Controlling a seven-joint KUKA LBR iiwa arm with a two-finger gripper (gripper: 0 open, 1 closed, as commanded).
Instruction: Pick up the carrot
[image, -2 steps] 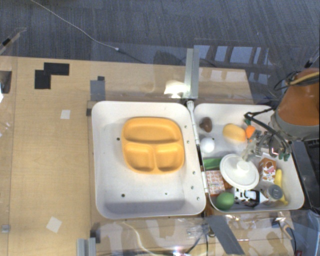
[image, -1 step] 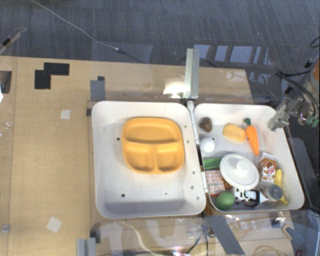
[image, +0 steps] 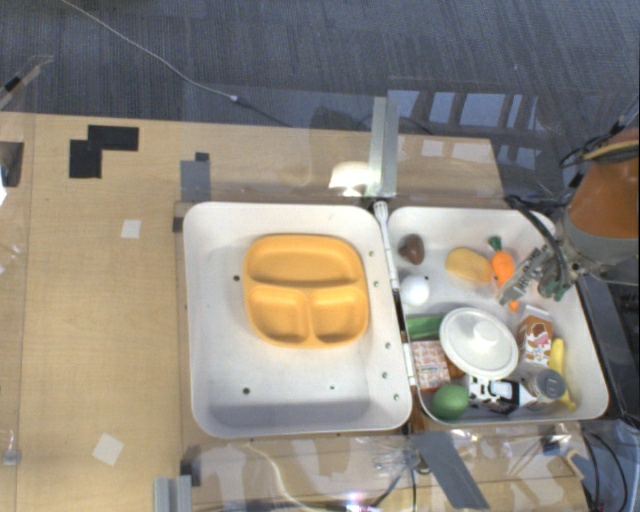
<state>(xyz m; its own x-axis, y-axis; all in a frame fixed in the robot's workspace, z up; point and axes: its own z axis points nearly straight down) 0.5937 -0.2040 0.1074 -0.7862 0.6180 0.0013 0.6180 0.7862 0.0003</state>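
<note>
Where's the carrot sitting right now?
The carrot lies in the right bin, near its far edge, right beside a pale yellow potato-like item on its left, with the gripper close on its right.

Gripper (image: 536, 275) hovers in the right bin (image: 598, 375) just beside the carrot (image: 502, 266)

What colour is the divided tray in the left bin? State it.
Yellow-orange. The divided tray sits in the left bin, plain in the camera view.
</note>
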